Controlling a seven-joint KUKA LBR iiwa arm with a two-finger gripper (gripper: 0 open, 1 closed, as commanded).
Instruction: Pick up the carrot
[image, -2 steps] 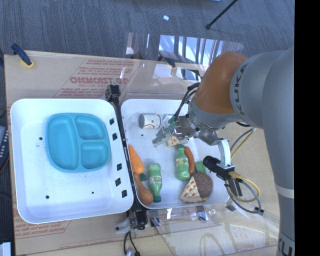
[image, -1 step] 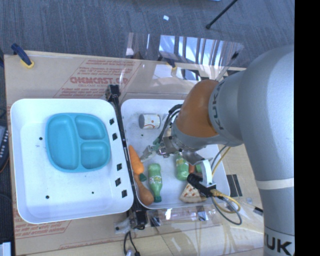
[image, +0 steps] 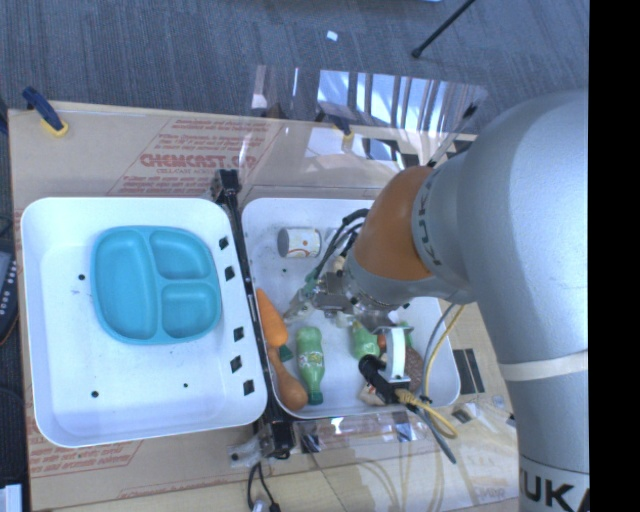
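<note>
A light-blue plastic sectioned plate (image: 157, 284) sits mid left white bin (image: 60, 400). In the right white bin (image: 262, 222), a green plastic bottle (image: 311, 362) stands at six o'clock, a small white cylindrical can (image: 298, 241) at eleven.

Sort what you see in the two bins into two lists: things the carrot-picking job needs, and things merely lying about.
Needed for the job:
carrot, against the right bin's left wall
gripper, low over the right bin

Lying about:
green bottle, beside the carrot
small grey cylinder, near the bin's far wall
blue divided plate, in the left bin
</note>
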